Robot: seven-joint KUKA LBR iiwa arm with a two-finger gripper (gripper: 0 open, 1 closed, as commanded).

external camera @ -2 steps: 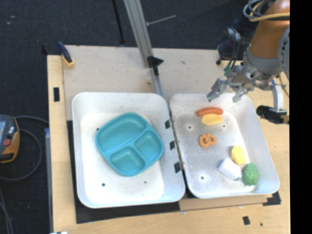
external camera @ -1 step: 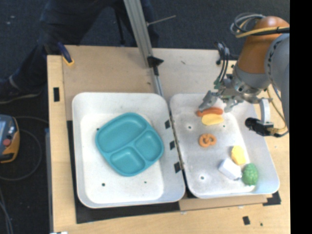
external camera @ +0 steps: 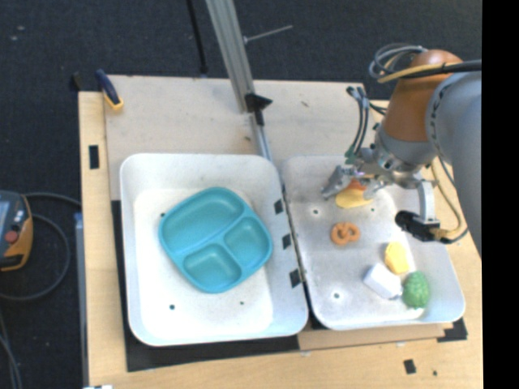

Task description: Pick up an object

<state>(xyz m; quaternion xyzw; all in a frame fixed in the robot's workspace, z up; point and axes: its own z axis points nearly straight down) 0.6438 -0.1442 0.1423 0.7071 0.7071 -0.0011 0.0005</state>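
Dark carpet surrounds a pale wooden bench (external camera: 186, 112) that carries two shallow white bins side by side. Rising from the bench at about twelve o'clock is a slanted aluminium post (external camera: 231, 43), and a small blue and yellow clamp (external camera: 109, 90) sits at the bench's ten o'clock corner.

Left bin (external camera: 154, 314): it holds a single teal divided plate (external camera: 215, 239), with three compartments, lying flat near the bin's middle.

Right bin (external camera: 320, 298): several small things lie in it. At its twelve o'clock end a yellow piece (external camera: 352, 198) lies directly under the gripper (external camera: 354, 182), which is lowered onto it. The metal fingers sit on either side of that piece and touch it, but whether they are actually clamped on it or just resting there I cannot tell. Just toward six o'clock from it, apart from the gripper, lies an orange pretzel-shaped toy (external camera: 345, 233). Further toward five o'clock sit a yellow block (external camera: 397, 258), a white block (external camera: 382, 280) touching it, and a green leafy toy (external camera: 415, 289) at the bin's edge beside the white one.

The grey arm (external camera: 454, 128) with its orange band enters from three o'clock, cables looping over its wrist.
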